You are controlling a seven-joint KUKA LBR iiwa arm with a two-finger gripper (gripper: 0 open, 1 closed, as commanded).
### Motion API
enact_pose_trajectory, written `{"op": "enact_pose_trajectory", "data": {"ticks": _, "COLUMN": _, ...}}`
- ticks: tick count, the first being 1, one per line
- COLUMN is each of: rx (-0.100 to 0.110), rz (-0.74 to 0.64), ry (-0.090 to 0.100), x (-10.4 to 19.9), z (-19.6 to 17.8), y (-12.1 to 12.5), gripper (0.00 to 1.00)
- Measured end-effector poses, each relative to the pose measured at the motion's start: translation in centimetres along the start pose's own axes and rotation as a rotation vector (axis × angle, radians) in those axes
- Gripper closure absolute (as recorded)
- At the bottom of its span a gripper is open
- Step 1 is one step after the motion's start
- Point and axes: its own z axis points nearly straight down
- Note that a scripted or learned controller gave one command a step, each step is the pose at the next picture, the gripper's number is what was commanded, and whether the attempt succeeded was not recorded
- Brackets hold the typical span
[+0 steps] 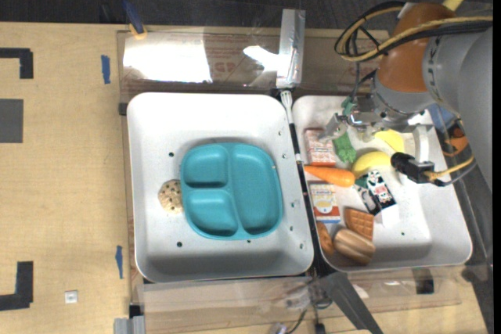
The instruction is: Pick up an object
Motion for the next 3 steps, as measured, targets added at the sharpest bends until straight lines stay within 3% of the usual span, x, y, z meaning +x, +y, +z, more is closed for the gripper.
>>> {"op": "enact_pose_trajectory", "data": {"ticks": 1, "rx": -0.013, "rz": -0.001, "ry": -0.002, "x": 0.1, "z": -1.4, "y": 0.4, "gripper": 1.00}}
{"op": "enact_pose_trajectory", "data": {"ticks": 2, "rx": -0.010, "rz": -0.001, "ry": -0.001, "x": 0.1, "z": -1.2, "y": 0.3, "gripper": 0.00}}
{"op": "enact_pose_trajectory", "data": {"ticks": 3, "rx": -0.003, "rz": -0.007, "ry": 0.000, "x": -0.1, "z": 0.0, "y": 0.7, "gripper": 0.00}}
